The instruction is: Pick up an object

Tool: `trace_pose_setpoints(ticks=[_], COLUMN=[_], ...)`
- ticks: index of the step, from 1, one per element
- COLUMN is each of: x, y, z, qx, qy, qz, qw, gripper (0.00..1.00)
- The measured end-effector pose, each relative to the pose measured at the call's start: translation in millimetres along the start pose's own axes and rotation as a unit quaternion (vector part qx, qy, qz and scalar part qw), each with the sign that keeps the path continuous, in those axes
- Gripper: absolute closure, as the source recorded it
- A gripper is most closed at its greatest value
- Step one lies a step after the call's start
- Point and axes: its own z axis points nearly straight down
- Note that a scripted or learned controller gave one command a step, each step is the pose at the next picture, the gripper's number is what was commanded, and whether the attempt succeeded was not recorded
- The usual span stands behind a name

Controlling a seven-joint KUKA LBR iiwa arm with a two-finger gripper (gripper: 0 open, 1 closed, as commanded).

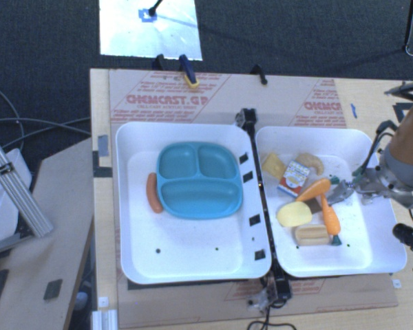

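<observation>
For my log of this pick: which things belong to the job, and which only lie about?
Job: end effector; right bin toys near it: two carrots, lemon, bread stick.
Lying about: blue divided plate, sausage, left bin.

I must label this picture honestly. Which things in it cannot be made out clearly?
- Gripper, camera view: small and blurred above the right bin; its finger state is unreadable.
- Arm: cut off by the right edge.
- Small packet: its print is too small to read.
- Lower carrot: its green tip is partly hidden behind the tan block.
</observation>
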Motion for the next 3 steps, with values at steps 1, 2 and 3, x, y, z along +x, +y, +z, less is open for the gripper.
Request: trace_pose_setpoints(ticks=[1,2,3], x=[-6,-5,88], y=[-35,-32,-14], z=[49,36,-59], qx=[-0.003,-0.006,-0.01], qy=[0.0,-0.001,0.002], qz=[-0.002,-0.003,-0.009], qw=[1.0,1.0,0.9999], gripper=[0.0,1.0,1.0])
